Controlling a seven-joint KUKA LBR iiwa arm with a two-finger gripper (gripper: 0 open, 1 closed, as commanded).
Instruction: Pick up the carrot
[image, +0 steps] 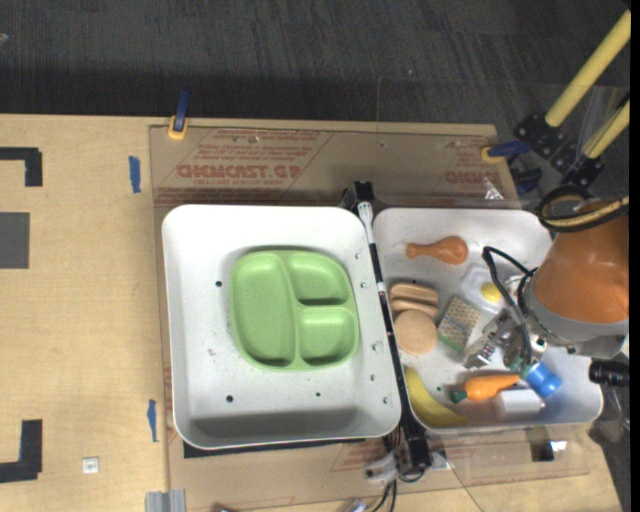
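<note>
Wooden bench, right white bin's five o'clock: small orange carrot lies ungrasped below the pincer, whose state I cannot tell.

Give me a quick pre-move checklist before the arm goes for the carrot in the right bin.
1. Carrot located: ok. The carrot lies near the front of the right bin.
2. Gripper near target: ok. The gripper sits just above the carrot.
3. Carrot between the fingers: cannot tell; wrist hardware and cables crowd that spot.
4. Clearance around carrot: not ok. A banana lies to its left and a blue-capped white item crowds its right end.
5. Left bin uninvolved: ok. The green divided plate sits apart in the left bin.
</note>
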